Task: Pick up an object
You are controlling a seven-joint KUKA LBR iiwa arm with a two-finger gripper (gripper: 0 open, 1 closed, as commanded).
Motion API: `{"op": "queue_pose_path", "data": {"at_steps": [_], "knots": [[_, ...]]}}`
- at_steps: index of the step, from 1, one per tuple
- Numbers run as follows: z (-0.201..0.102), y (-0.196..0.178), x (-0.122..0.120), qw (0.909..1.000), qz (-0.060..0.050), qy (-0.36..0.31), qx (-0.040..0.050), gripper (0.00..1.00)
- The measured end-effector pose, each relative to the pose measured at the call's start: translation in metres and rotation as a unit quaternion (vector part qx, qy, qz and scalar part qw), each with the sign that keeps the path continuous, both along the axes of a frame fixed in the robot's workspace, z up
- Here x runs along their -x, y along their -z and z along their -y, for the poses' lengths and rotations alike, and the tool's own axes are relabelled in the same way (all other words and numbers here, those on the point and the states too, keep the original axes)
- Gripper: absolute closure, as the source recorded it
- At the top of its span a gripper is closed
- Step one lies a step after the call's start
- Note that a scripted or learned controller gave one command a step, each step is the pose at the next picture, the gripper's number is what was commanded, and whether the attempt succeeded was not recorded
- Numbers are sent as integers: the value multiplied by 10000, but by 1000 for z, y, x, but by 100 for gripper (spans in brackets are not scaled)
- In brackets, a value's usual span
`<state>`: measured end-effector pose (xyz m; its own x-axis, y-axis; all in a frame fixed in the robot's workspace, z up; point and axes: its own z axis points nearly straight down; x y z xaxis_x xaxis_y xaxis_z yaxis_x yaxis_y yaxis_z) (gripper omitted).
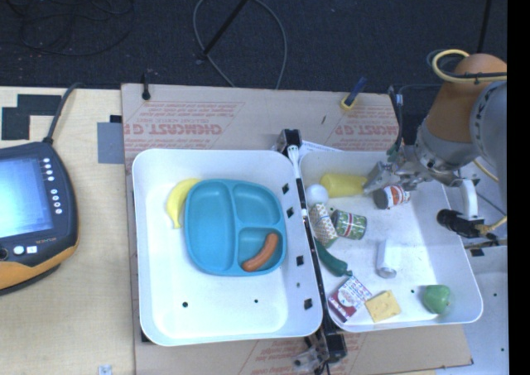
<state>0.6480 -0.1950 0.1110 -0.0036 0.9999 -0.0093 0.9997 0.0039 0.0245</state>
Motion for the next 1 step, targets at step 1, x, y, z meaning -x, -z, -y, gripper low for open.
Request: {"op": "queue_pose_path", "data": {"at_steps": [1], "knots": [[0, 0, 0, 10000, -1, 7, 3, 0]]}}
